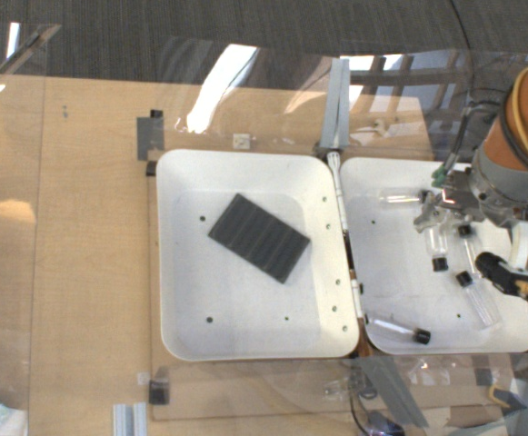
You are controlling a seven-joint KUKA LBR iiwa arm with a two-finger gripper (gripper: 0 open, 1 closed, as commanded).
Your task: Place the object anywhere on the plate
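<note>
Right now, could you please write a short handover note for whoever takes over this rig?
Gripper: above the right bin, near its upper right; whether it holds anything can't be told.
Objects: several clear vials with black caps lie in the right bin, one at its lower left edge.
Plate: the dark ribbed rectangular plate lies tilted in the left bin, nothing on it.
Left: pick a vial and set it on the plate.

The arm (518,143) is grey, with a rounded orange band above the wrist. Below the band sits a paler grey collar. The wrist carries a cluster of silver metal fittings with a small green spot beside them. Thin dark cables run up along its left side. The claw (454,216) looks metallic, with dark and white parts, its detail too small to tell.
</note>
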